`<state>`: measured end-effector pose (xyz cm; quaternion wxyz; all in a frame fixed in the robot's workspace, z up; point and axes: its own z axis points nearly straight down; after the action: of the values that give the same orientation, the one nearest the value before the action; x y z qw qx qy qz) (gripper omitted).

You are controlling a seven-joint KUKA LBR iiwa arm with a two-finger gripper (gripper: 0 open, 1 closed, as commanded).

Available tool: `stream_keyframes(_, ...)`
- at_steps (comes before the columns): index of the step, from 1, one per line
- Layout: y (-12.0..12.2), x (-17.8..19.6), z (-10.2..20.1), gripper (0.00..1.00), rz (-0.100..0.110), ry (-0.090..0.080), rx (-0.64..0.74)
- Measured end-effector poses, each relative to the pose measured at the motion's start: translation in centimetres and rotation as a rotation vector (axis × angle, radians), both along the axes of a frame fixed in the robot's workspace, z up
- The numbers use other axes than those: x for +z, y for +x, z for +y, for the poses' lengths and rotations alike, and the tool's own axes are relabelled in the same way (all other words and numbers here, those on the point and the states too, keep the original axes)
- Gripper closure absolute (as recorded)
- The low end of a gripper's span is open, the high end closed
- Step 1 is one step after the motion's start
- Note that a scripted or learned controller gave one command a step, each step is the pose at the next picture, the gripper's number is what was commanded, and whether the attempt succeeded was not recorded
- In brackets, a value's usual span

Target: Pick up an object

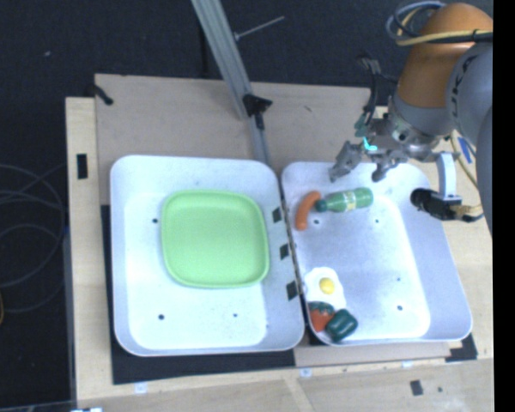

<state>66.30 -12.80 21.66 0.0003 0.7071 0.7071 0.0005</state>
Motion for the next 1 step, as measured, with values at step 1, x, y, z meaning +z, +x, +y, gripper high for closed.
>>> stream_keyframes(1, 0.0, -0.01, 0.0, 0.0, 0.0, 0.0, 0.0)
